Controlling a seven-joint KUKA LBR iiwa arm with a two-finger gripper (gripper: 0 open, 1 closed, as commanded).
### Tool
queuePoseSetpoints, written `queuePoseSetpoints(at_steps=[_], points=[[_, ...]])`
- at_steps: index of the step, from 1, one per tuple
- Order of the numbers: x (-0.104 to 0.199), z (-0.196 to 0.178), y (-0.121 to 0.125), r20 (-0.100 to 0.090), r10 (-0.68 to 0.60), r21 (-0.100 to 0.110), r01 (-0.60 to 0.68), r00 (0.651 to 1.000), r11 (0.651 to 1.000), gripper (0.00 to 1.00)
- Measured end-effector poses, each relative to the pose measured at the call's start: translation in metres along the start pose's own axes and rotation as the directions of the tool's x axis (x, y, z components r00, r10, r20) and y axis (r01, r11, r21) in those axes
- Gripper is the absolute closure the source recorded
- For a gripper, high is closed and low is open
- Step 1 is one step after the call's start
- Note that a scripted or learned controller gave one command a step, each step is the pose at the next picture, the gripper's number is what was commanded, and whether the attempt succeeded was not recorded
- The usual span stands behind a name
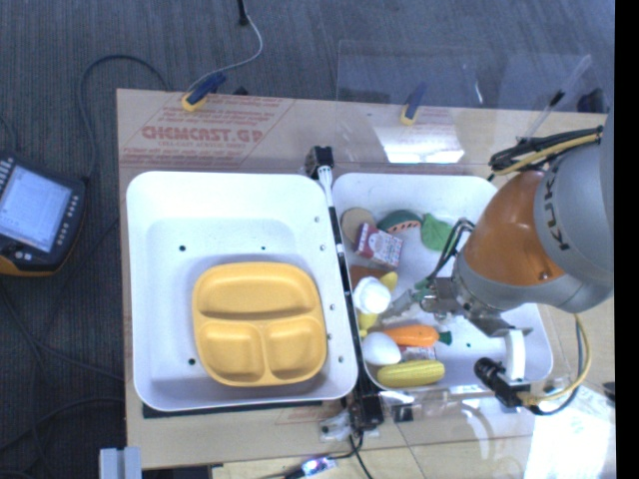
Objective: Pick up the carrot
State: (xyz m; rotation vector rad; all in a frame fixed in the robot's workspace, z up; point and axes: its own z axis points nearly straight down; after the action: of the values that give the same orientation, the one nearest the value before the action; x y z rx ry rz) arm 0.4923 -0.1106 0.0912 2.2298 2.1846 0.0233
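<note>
The carrot (412, 335), orange with a green tip at its right end, lies flat in the right bin (527, 342) near the front. It rests between a white egg (380, 348) and a yellow banana-like piece (409, 372). My gripper (431, 300) hangs just behind and above the carrot, under the grey arm with the orange band (507, 239). Nothing is visibly lifted by it.
The right bin also holds a second white egg (371, 294), a red packet (379, 244), a watermelon slice (401, 220) and a green piece (436, 231) at the back. In the left bin (160, 238) lies a yellow divided tray (262, 319).
</note>
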Motion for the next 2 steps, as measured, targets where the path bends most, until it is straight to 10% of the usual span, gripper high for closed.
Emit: queuePoseSetpoints(at_steps=[1,2], points=[[0.0113,0.0002,-0.0006,0.007,0.384,-0.005,-0.384,0.923,0.923,0.0],[0.0128,0.0004,-0.0006,0.006,0.673,-0.008,-0.673,0.739,0.739,0.0]])
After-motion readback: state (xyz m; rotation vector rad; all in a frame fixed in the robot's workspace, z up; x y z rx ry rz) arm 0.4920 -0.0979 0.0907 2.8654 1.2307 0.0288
